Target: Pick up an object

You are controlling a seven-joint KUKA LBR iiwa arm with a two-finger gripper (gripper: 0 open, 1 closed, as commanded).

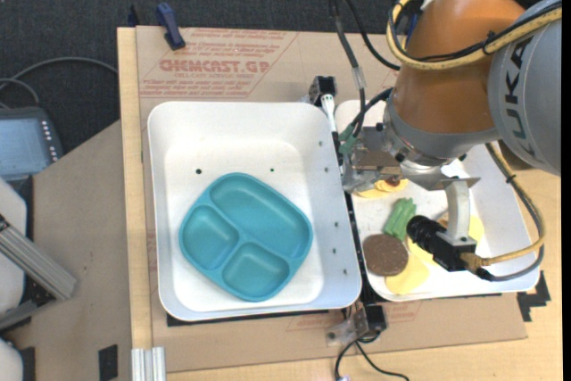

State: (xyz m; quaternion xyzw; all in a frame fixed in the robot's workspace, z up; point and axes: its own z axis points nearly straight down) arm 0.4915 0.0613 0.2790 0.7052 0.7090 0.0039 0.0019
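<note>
The right white bin holds several small objects. A green piece lies near its middle. A brown round disc sits at the front left, and a pale yellow item is just in front of it. A small orange and yellow thing peeks out from under the arm. My gripper hangs low over the left part of this bin, close to the wall it shares with the left bin. The orange wrist hides most of the gripper. I see nothing held in it.
In the left white bin lies a teal divided plate. Both bins rest on a cardboard sheet, and a blue clip sits at its far left corner. Cables run along the wall between the bins.
</note>
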